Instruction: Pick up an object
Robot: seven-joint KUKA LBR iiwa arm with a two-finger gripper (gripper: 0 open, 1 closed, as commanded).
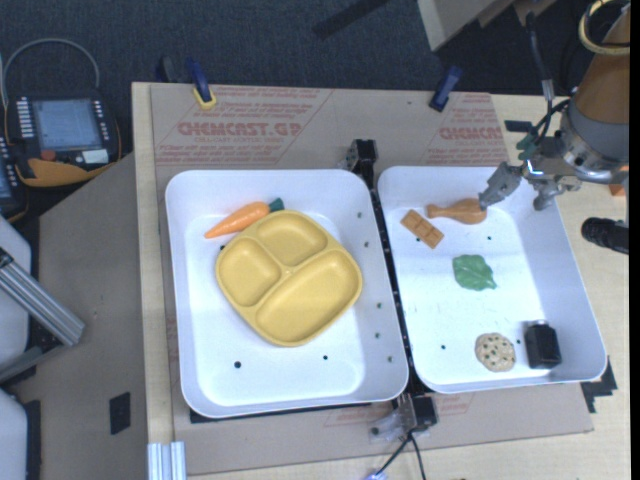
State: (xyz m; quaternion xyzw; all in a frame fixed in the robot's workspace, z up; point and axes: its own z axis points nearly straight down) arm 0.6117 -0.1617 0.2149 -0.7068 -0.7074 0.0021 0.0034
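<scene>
cookie (494, 351): near edge of right bin (575, 268), flat on the floor, just left of the black block.
black block (542, 345): near-right corner of right bin, close beside cookie, not clearly touching it.
green piece (473, 272): mid right bin, leafy lump, lying alone, apart from cookie and waffle.
waffle (422, 229): small brown gridded piece, left side of right bin, farther back than the green piece, just left of the drumstick.
drumstick (458, 211): tan, lying flat at the far part of right bin, thin end pointing left toward waffle, thick end toward the claw.
claw (518, 188): over the far-right part of right bin, fingers spread, one grey finger (496, 186) angled down with its tip right at the drumstick's thick end, the other finger off to the right near the bin wall. Nothing between the fingers. Whether the tip touches the drumstick: cannot tell.
arm (600, 98): comes in from the right edge, orange band above the wrist.
plate (288, 276): yellow, three compartments, centre of left bin (200, 348), nothing in the compartments.
carrot (238, 218): orange with green top, far-left part of left bin, lying along the plate's far rim, touching or nearly so.
bins: side by side on a brown board, inner rims meeting.
clamps: blue one (203, 84) and a dark blue one (444, 87) on the board's far edge.
pendant (62, 133): grey screen unit with a cable loop, far left, off the board.
</scene>
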